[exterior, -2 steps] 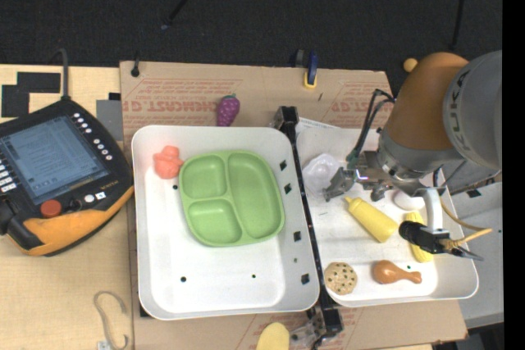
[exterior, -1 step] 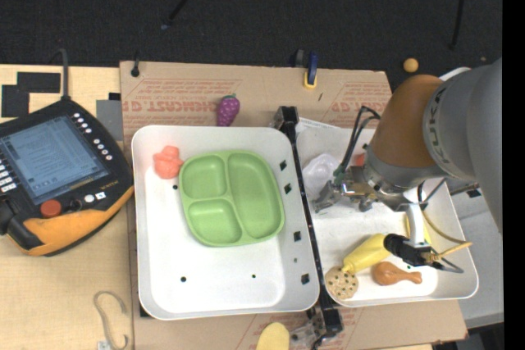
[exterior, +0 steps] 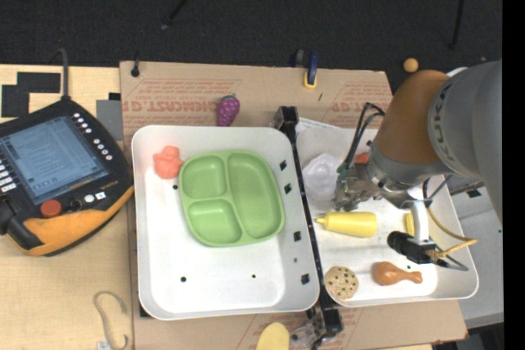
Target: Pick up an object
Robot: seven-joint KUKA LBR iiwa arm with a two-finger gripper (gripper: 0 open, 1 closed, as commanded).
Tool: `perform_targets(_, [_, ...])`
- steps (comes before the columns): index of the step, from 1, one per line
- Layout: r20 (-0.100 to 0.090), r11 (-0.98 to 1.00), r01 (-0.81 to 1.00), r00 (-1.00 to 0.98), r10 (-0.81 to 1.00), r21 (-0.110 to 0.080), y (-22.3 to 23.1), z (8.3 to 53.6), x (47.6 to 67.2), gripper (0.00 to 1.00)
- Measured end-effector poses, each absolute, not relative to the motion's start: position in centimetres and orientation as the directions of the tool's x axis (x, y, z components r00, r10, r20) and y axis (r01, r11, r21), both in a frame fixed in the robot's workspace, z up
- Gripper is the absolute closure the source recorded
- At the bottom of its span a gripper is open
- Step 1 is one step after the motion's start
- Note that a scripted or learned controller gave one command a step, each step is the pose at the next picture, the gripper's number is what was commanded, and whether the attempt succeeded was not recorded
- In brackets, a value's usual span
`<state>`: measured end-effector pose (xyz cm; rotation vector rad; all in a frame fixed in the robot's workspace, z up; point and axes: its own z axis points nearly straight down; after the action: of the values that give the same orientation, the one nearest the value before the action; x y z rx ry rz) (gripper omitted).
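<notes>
Dark floor behind a cardboard-lined counter with two white bins: left bin has a green tray and pink toy, right bin crowds reachable targets, and the tool sits low just above the yellow bottle, opening unreadable, nothing visibly held.

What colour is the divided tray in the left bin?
Light green, seen clearly in the camera view: the divided tray.
</notes>
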<state>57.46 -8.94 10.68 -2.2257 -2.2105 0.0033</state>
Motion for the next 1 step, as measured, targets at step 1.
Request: perform_targets(1, [0.000, -0.001, 1.000, 0.001, 1.000, 0.001, -8.72, 15.52, 58.37, 1.00])
